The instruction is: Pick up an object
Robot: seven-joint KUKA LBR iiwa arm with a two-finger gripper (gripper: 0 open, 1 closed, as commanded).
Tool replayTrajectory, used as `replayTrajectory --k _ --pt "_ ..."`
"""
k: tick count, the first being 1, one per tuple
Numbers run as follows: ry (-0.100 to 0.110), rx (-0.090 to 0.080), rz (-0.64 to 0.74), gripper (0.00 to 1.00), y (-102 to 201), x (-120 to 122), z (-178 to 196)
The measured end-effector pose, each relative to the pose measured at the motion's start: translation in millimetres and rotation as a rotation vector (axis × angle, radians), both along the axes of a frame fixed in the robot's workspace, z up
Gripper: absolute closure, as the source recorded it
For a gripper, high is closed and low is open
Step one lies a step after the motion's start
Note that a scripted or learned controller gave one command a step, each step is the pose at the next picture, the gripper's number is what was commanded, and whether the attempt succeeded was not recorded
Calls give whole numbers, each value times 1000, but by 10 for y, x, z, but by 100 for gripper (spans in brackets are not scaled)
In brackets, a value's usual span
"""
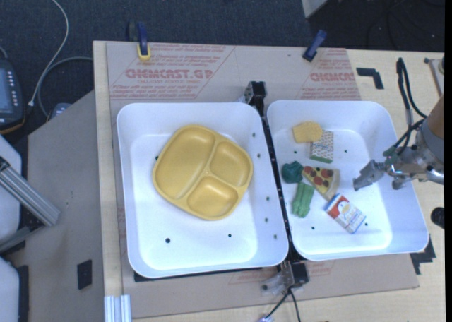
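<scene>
Dark carpet surrounds the tabletop (106,172), which carries a brown cardboard sheet (212,66) printed with red lettering. Two clamps, one yellow (143,51) and one blue (313,45), pin the sheet at its far edge. On the sheet you see two shallow white bins side by side, their inner rims touching along a dark centre seam.

Left bin (141,243): it holds a yellow divided plate (203,171), set toward the far half and turned at an angle. You have bare floor along the near wall and in both near corners.

Right bin (381,239): the objects cluster in the half nearest the centre seam. A tan flat piece (307,132) lies farthest back, touching a small patterned box (323,147). Nearer to you, a dark green lump (292,171) sits beside a pizza slice toy (321,179), with a green pickle-shaped toy (303,199) just in front of them. A small red-and-white carton (345,214) lies apart from the cluster, toward the near right.

The tool (378,174) enters over the right rim of the right bin and sits just right of the pizza slice toy and just beyond the carton. Its fingers appear parted, and nothing sits between them. You have open floor along the far right corner and the near wall of this bin.
</scene>
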State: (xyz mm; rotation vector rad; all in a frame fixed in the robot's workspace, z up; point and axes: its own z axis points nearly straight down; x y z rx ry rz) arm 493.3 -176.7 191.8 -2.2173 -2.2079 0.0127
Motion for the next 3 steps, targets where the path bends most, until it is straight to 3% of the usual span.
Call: replayTrajectory --k 1,3 --pt "-15 -4 4 0 6 35 72" --pt "-13 -2 4 0 -16 130 -941"
